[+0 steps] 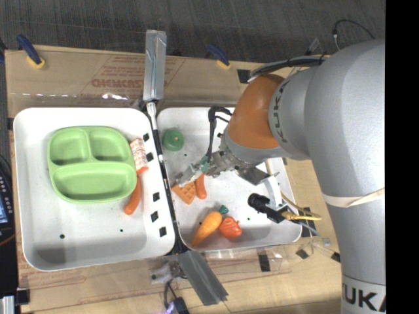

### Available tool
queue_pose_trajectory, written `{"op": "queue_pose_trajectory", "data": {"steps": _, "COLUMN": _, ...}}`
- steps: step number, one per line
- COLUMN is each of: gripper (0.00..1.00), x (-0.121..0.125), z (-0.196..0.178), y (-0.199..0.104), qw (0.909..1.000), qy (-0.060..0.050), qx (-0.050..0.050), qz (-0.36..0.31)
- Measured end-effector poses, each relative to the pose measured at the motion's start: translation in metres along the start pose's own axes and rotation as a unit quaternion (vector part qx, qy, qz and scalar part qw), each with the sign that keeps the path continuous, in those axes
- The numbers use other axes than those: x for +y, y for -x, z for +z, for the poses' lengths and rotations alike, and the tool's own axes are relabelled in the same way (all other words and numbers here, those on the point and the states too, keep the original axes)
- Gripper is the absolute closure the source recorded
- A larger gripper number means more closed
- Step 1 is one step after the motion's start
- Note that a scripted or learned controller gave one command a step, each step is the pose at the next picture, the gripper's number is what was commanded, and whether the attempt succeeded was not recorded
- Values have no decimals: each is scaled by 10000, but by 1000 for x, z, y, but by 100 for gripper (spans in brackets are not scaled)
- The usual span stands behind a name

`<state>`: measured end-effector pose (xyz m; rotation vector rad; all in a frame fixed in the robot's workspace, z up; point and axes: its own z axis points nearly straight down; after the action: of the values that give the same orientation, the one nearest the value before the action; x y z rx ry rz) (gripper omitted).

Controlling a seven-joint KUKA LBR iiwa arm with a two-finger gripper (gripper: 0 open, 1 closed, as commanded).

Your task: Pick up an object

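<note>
In the right bin (230,195) lie a green round piece (173,139) at the back left, an orange wedge (185,193), a small red-orange sausage (200,187), a carrot (208,226) and a red pepper (230,227). My gripper (190,173) hangs low over the bin's left middle, just above the wedge and the sausage. It points left, toward the wall between the bins. Nothing can be seen held in it. The grey arm with its orange band covers the bin's right side.
The left bin (78,234) holds a green divided plate (91,163), a red and white packet (138,154) and an orange stick (133,198) near the shared wall. Brown cardboard lies under both bins.
</note>
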<state>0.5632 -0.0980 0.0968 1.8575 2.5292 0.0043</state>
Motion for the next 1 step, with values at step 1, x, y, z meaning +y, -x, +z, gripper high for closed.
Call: {"op": "queue_pose_trajectory", "data": {"steps": 1, "gripper": 100, "x": 4, "z": -14, "y": -1, "qw": 10000, "qy": 45, "qx": -6, "qz": -32}}
